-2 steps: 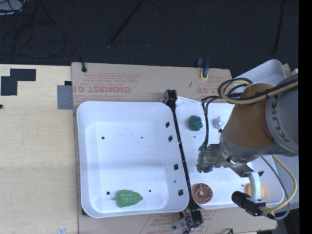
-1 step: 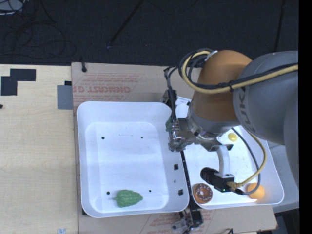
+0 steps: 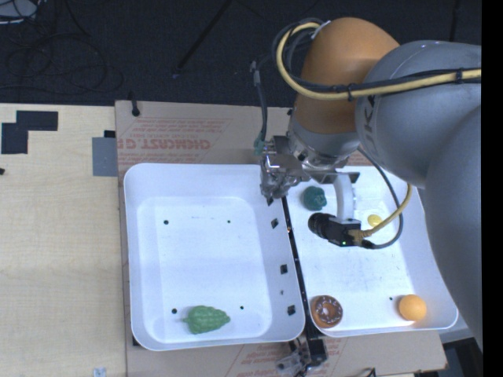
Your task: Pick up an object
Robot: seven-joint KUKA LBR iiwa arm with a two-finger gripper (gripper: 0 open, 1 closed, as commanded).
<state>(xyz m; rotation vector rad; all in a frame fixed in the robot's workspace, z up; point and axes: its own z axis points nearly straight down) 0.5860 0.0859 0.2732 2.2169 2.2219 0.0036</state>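
White bins sit side by side, two of them. One green lump (image 3: 207, 319) lies in the left bin (image 3: 157, 210), near its front edge. The right bin (image 3: 369, 289) holds four things: one dark teal lump (image 3: 315, 198), one small yellow piece (image 3: 374, 221), one orange ball (image 3: 411, 307) and one brown donut (image 3: 326, 310). The claw (image 3: 275, 181) hangs at the wall between the bins, near the back. The teal lump lies just beside the claw, on its right. I cannot tell how the claw is set.
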